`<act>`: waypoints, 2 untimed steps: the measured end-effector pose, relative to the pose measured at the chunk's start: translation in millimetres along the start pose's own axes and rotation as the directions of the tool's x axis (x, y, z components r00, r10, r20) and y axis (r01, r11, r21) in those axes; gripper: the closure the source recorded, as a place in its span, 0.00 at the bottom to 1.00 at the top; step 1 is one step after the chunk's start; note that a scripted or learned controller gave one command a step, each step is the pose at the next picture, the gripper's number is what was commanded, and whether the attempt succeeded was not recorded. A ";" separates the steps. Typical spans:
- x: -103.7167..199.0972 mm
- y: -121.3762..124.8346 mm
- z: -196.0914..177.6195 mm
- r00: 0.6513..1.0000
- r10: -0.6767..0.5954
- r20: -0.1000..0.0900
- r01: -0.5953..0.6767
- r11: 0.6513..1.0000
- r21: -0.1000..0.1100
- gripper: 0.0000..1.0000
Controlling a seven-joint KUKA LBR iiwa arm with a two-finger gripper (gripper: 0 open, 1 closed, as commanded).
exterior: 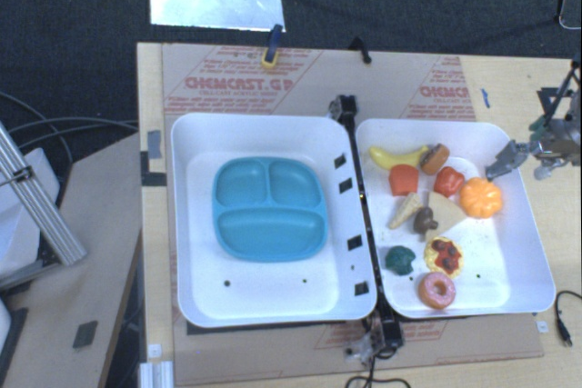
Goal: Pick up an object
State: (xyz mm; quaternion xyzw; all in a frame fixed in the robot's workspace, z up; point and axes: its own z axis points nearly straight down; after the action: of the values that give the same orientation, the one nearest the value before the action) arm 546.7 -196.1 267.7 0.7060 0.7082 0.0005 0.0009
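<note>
The gripper (506,161) sits at the right bin's (526,245) far right edge, holding nothing; whether it is wide or narrow cannot be told. Just beside it lies an orange pumpkin (480,197), with a banana (395,157) toward the far left corner and a pink doughnut (437,290) by the near edge. The left bin (195,223) carries a blue divided plate (269,207).

Even, soft light; slight blur.
</note>
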 end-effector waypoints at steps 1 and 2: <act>-10.1 -38.7 178.9 1.000 0.006 -0.002 -0.006 1.000 0.005 0.00; 1.7 88.7 182.6 1.000 -0.007 0.003 0.007 1.000 -0.008 0.00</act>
State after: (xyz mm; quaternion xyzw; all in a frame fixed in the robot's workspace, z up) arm 635.7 -194.2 85.3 0.7037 0.7105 0.0025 0.0049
